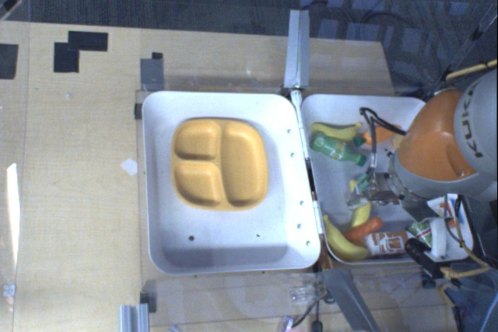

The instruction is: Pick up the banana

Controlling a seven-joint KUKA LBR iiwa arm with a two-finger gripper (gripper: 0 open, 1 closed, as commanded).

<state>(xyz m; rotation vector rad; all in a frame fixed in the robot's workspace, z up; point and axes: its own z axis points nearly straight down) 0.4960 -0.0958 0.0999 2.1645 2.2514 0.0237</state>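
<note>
A yellow banana (343,242) lies curved in the near left corner of the right bin (334,190). A second yellow banana-like fruit (333,129) lies at the bin's far left, beside a green bottle (339,148). My gripper (373,190) reaches down into the middle of the right bin, under the orange wrist band (436,140). It hangs just above a small yellow piece (361,212) and an orange-red item (363,229). The gripper stands a little up and to the right of the near banana, and nothing visibly hangs from it.
The left bin (156,167) holds a yellow divided plate (221,162). A brown bottle (386,244) and a green-and-white packet (424,231) lie along the right bin's near edge. A metal divider (296,58) runs between the bins at the back.
</note>
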